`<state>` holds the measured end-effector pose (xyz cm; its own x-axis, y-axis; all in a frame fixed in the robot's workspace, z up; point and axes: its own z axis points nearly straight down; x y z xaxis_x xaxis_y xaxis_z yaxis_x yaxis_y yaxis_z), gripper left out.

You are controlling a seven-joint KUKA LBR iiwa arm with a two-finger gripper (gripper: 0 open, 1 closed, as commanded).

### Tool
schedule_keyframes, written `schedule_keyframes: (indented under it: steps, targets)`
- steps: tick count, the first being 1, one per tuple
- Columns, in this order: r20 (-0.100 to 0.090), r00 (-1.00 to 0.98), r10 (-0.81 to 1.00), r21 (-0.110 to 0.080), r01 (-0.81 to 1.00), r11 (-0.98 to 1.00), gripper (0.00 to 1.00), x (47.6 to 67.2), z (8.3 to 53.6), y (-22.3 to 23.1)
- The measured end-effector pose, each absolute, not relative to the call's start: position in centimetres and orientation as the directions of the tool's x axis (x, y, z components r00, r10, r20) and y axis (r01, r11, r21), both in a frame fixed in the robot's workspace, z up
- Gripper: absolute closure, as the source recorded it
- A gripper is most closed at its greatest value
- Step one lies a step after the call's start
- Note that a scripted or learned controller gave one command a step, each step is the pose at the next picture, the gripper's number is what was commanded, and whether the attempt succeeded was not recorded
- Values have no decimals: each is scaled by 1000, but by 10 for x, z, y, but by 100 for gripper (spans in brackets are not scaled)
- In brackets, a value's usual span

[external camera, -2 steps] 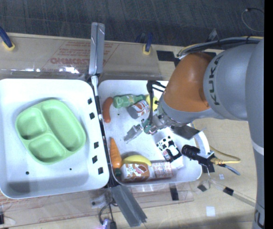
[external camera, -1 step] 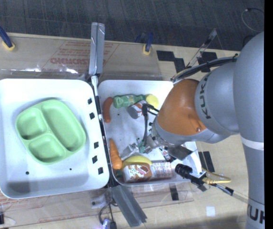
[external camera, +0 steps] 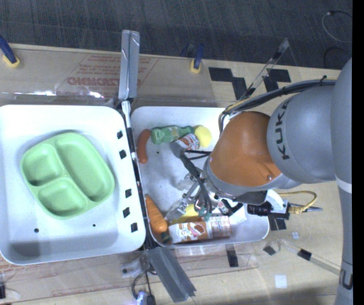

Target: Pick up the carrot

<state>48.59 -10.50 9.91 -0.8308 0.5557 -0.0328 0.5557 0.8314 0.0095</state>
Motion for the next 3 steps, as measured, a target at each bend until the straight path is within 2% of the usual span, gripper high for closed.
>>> schedule_keyframes:
  steps: [1,2,3]
  targets:
    - [-1,-899,438,0,438,899,0,515,197,-24]
    - [3,-999,46,0,46,999,0,476,191,24]
    - [1,-999,44,-1,44,999,100,478,201,24]
